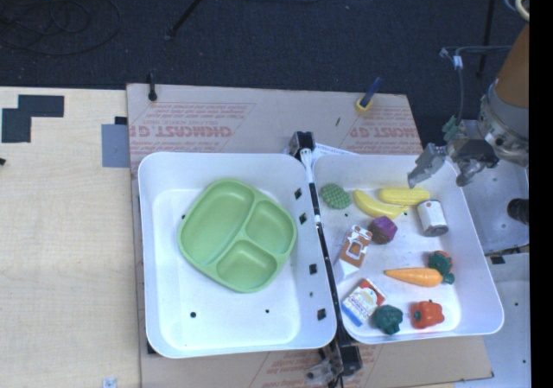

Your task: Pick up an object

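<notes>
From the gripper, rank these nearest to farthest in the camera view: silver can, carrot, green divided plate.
Measured from the gripper, at the right bin's upper right edge:
1. Silver can, just below it in the right bin.
2. Carrot, lower in the same bin.
3. Green divided plate, in the left bin.

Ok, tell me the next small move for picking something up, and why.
Probably bring the gripper down and slightly left over the yellow piece. The gripper sits above the right bin's far edge with nothing between its fingers, and that piece lies closest, next to the banana and near the silver can.
</notes>
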